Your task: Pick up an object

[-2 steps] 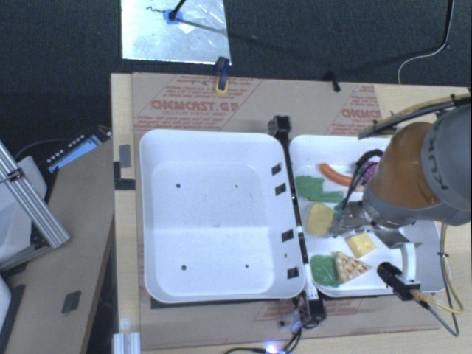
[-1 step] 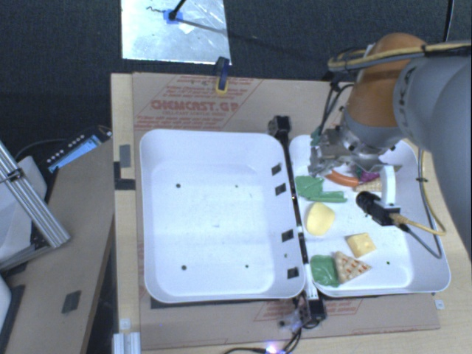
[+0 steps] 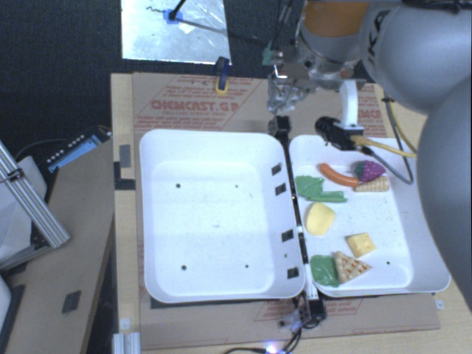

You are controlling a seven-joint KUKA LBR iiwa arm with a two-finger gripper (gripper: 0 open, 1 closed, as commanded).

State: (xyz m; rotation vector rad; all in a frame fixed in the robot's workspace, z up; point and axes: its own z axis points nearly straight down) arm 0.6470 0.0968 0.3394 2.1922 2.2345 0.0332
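Across the bench (image 3: 184, 98), printed cardboard lies under two shallow white bins side by side. Arm (image 3: 413, 43): grey, with orange band at the top of the view, reaching in from the right, bulking over the upper right corner and the right bin's far edge. Left bin (image 3: 214, 212): bare white floor with a few small dark dots. Right bin (image 3: 391, 220): holds all the loose objects. Gripper (image 3: 281, 109): hangs over the cardboard just beyond the far end of the seam between the bins, above no object; whether it is released or clenched cannot be told from this angle, and nothing is seen in it.

Objects in right bin, larger to smaller:
- green leafy piece (image 3: 317, 190), near the seam, toward the far end
- yellow rounded piece (image 3: 320, 219), just nearer than the leaf
- tan waffle-patterned wedge (image 3: 351, 267), near front, touching a green piece (image 3: 321, 270) on its left
- orange sausage shape (image 3: 338, 174), far end, beside the purple cluster (image 3: 370, 170)
- pale corn-like piece (image 3: 372, 185) just below that cluster
- small yellow block (image 3: 360, 244), mid-bin, apart from the rest

Blue-and-yellow clamp (image 3: 221, 76) at the cardboard's far edge.
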